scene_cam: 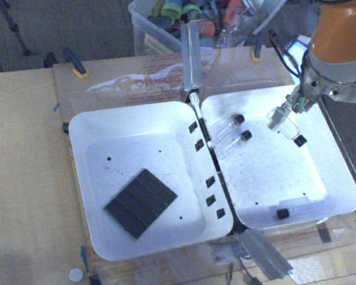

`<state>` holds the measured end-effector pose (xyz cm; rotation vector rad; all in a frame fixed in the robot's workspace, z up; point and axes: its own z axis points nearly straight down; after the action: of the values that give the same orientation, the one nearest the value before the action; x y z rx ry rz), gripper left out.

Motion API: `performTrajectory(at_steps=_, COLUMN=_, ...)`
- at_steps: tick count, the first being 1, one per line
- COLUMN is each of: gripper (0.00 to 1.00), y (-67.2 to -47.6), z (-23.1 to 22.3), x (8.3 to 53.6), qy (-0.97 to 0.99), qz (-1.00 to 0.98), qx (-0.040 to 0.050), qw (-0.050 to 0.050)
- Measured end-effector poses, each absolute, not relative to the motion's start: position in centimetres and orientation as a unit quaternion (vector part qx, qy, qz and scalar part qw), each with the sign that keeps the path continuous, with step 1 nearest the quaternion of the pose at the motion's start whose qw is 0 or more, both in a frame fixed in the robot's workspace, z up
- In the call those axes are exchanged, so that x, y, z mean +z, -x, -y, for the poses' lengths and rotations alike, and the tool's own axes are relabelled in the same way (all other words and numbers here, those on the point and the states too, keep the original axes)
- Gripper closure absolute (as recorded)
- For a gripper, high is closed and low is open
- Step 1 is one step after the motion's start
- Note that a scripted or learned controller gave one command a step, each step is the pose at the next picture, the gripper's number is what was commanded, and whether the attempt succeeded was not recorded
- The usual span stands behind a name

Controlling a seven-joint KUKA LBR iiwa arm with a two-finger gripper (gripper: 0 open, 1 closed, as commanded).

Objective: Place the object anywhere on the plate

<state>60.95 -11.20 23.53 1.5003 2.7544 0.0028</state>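
A dark square plate (140,202) lies flat in the left bin (88,136), turned like a diamond. Two clear vials with black caps (228,126) (234,143) lie near the top left of the right bin (335,178). A third clear vial (291,130), black cap toward the lower right, shows right at the tip of my gripper (279,118), which reaches in from the upper right over the right bin. The vial touches the gripper's outline, but its clear body makes it unclear whether it is gripped or lying in the bin beneath.
A divider with black clips (207,167) runs between the bins. A small black piece (282,213) lies near the right bin's front edge. A crate of colourful toys (213,7) stands behind the bins. Wooden bench (23,188) stretches to the left.
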Motion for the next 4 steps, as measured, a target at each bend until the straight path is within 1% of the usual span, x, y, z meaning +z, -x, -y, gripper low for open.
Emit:
performTrajectory(at_steps=1, gripper=1.0, y=-64.0, z=5.7, x=26.3, qy=-0.262, qz=-0.965, qx=0.0011, qw=0.004)
performTrajectory(at_steps=2, gripper=1.0, y=-65.5, z=-5.1, x=35.0, qy=-0.118, qz=-0.993, qx=0.0016, qw=0.004)
performTrajectory(at_steps=3, gripper=1.0, y=-66.0, z=-12.8, x=40.8, qy=-0.248, qz=-0.969, qx=0.002, qw=0.004)
performTrajectory(at_steps=4, gripper=1.0, y=-65.3, z=-20.9, x=43.7, qy=0.083, qz=-0.997, qx=0.0021, qw=0.005)
